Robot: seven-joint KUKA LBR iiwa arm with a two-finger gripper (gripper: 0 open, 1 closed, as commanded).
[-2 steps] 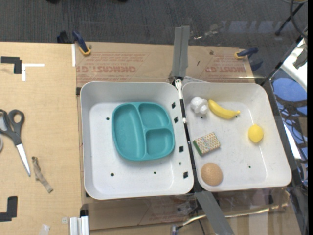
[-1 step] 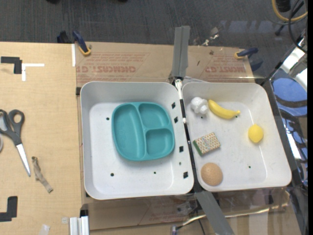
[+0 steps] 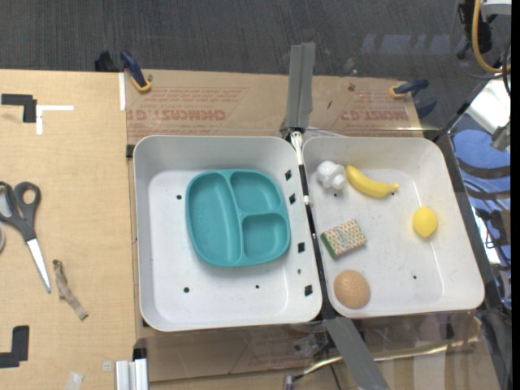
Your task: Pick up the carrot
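- A teal divided plate (image 3: 238,218) lies flat in the middle of the left white bin (image 3: 146,242); it has three compartments, one long and two smaller.
- The right white bin (image 3: 455,218) sits just beside the plate's bin, on the plate's right, the two rims touching.
- In that right bin, nearest the plate's upper right corner, is a small white lumpy object (image 3: 330,175) (too small to tell what it is).
- A yellow banana (image 3: 370,183) lies touching that white object, on the side away from the plate.
- A speckled rectangular block (image 3: 344,238) lies tilted, right of the plate's lower edge.
- A tan round ball (image 3: 352,288) rests below the block, further toward the front than the plate.
- A lemon (image 3: 425,222) sits alone, well apart from the plate, far right.
- A pair of scissors (image 3: 26,226) with grey handles lies on the worktop (image 3: 73,161), well left of the plate.
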